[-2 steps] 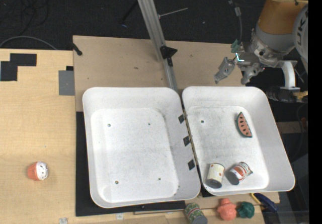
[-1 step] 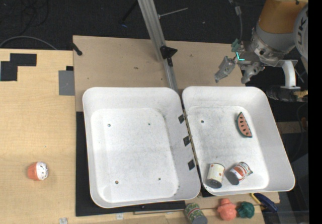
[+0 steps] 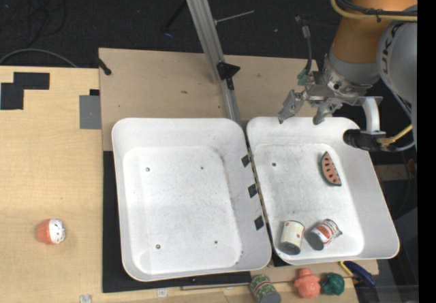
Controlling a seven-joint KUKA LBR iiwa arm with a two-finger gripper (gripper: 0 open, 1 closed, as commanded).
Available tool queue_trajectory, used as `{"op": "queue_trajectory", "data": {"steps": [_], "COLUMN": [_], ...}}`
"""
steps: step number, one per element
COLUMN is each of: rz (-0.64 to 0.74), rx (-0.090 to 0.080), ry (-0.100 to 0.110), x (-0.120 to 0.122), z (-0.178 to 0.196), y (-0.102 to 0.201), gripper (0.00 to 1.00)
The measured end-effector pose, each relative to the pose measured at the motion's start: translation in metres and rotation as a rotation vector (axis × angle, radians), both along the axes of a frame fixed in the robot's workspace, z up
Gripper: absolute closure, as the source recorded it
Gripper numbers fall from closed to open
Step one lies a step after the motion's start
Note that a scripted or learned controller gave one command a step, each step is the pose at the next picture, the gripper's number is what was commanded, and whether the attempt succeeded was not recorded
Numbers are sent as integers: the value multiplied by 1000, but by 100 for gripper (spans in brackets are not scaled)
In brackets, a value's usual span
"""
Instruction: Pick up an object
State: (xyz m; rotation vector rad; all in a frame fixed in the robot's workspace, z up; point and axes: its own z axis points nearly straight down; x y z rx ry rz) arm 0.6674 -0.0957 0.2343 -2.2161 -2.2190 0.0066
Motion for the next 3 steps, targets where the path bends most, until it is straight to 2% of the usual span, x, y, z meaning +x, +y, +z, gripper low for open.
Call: {"op": "queue_trajectory", "data": {"steps": [2,3], "rz": [0,-2], "rx": [0,-1], "ry": [3,-4], "x": [-1,1], "z": [-130,-115], "y": [1,0], "gripper": [0,100]}}
